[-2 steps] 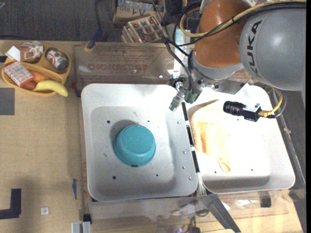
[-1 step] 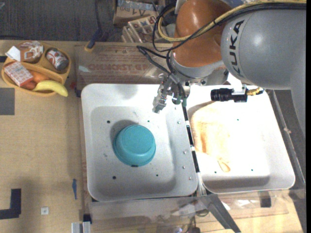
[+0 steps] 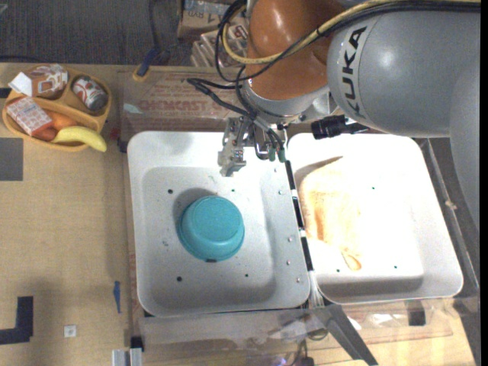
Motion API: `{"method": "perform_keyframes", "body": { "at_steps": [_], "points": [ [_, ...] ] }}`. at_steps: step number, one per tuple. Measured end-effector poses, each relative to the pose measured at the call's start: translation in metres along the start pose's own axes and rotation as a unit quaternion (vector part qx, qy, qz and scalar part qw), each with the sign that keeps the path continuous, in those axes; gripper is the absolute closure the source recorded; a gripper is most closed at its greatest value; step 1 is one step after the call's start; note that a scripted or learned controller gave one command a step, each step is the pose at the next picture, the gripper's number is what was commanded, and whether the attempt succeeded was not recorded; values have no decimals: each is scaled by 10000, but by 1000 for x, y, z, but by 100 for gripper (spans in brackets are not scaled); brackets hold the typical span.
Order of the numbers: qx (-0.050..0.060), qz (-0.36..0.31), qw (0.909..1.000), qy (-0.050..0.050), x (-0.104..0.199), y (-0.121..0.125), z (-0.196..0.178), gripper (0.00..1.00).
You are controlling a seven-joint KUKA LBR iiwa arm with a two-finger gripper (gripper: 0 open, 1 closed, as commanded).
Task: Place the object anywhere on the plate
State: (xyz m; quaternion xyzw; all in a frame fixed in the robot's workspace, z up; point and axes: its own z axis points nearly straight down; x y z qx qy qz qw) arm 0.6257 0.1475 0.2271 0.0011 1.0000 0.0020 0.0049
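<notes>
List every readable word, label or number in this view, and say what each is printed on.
"KUKA": black letters on the grey arm, partly cut off by its curve.
Printing on the cardboard behind the left bin: too blurred to read.
Packages in the yellow tray: too small to read.

A yellow tray (image 3: 53, 117) sits on the bench (image 3: 61, 235) near its far left corner. All places below are told from this tray. In it lie a banana (image 3: 80, 136) along the near right rim, a red-and-white packet (image 3: 29, 115) at the left, and two round items at the back, too small to name. To its right stand two white bins (image 3: 149, 227), side by side; the farther one (image 3: 396, 280) bears orange-brown stains (image 3: 332, 208). Beyond the tray's far side lies dark carpet (image 3: 76, 17), with cardboard boxes (image 3: 206, 21) farther right.
</notes>
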Motion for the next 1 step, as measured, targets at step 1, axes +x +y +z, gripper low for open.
{"method": "perform_keyframes", "body": {
  "at_steps": [1],
  "points": [
    [1, 0, 10000, 1, 0, 0, 0, 0]
  ]
}}
